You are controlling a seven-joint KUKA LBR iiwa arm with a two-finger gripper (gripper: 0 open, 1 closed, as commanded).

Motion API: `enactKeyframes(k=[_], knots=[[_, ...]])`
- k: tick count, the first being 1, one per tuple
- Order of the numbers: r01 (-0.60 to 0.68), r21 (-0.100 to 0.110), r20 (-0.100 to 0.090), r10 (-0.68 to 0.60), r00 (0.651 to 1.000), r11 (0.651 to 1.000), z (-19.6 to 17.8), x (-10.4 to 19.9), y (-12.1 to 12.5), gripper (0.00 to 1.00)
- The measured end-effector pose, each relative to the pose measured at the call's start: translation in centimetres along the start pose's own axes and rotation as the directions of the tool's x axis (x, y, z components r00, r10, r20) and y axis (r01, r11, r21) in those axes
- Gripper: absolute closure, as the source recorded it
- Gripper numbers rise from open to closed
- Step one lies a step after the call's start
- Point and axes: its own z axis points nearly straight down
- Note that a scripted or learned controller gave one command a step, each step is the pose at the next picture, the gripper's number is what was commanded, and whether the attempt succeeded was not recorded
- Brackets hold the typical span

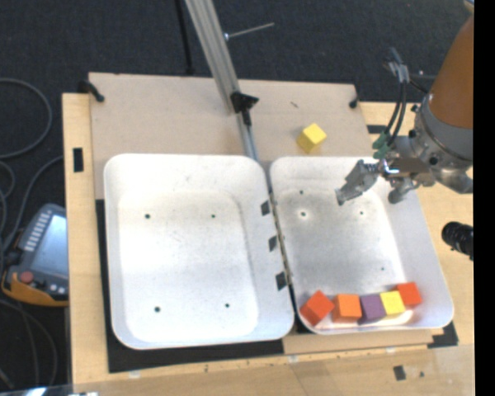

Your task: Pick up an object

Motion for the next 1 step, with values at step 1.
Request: enactKeyframes(k=[1], knots=[[-0.008,0.008,0.001,0.008,1.0,1.0,0.27,-2.09,-1.97,0.0]])
